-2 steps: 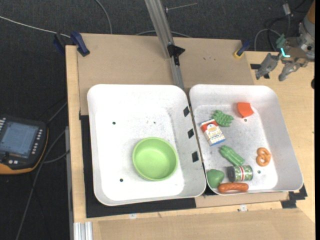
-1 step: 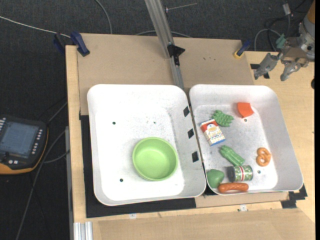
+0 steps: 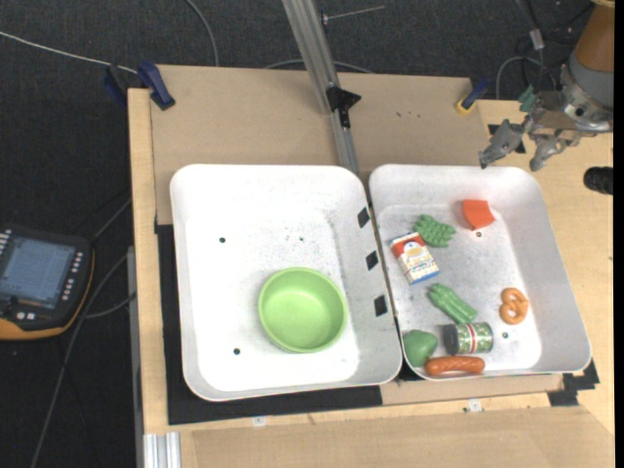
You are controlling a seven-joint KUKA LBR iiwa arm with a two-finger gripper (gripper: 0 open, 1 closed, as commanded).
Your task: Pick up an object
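sausage (image 3: 454, 366) sits at the right bin's (image 3: 561, 291) near edge with other small items; my gripper (image 3: 520, 147) hangs released, holding nothing, by the bench's far right corner. next i'd lower onto one.

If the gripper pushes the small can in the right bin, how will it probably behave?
The can lies on its side, so it would likely roll rather than slide. The sausage right beside it may stop rolling that way. It looks rigid, so the fingers probably would not dent it.

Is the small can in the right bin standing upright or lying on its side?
On its side: the can shows its long green-and-red label, lying beside the sausage near the right bin's front edge.
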